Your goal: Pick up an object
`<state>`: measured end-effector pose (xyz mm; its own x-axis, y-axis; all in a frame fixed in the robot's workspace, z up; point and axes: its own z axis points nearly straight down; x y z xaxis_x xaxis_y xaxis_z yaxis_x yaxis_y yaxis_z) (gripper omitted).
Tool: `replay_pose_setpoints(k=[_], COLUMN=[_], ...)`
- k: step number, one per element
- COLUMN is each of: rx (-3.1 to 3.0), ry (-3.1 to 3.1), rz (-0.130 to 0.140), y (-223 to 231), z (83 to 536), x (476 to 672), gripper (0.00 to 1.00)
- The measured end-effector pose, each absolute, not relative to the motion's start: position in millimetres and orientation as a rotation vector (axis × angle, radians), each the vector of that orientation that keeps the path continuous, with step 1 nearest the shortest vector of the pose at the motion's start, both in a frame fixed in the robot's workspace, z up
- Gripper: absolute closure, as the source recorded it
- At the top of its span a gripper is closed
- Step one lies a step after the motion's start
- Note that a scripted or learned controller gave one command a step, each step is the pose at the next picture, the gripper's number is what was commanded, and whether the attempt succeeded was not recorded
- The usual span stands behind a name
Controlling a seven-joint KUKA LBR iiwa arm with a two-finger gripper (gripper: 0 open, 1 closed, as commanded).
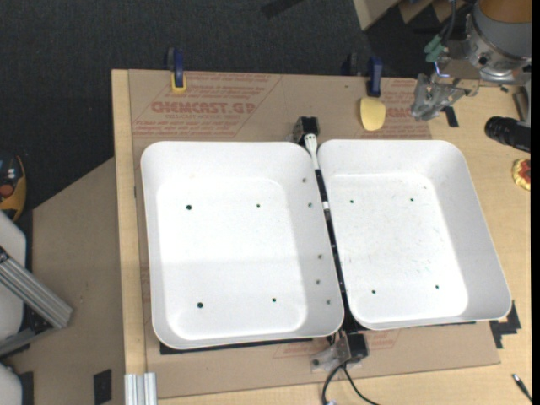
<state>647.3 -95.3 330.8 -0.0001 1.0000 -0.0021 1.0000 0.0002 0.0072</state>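
A small pale yellow object [372,113] lies on the brown bench board just beyond the far edge of the right bin [472,226], outside both bins. My gripper [429,101] hangs at the far right, above the board behind the right bin. It is a short way to the right of the yellow object and apart from it. Nothing shows in its grasp.
The left bin [160,251] and the right bin sit side by side, a black strip [325,218] between them. Two blue clamps [175,62] [374,72] hold the board's far edge. A small red and yellow thing [523,172] lies at the right edge.
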Motion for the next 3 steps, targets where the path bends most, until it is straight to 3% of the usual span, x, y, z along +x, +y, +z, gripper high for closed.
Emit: replay_pose_setpoints(k=[1, 2, 3], rx=[2.219, 2.211, 2.219], ry=[2.236, 2.22, 2.216], rz=[-0.006, 0.015, 0.006], y=[-17.2, 11.2, -8.7], z=[234.7, 333.3, 355.5], x=[665.9, 667.9, 663.0], gripper=[1.0, 1.0, 1.0])
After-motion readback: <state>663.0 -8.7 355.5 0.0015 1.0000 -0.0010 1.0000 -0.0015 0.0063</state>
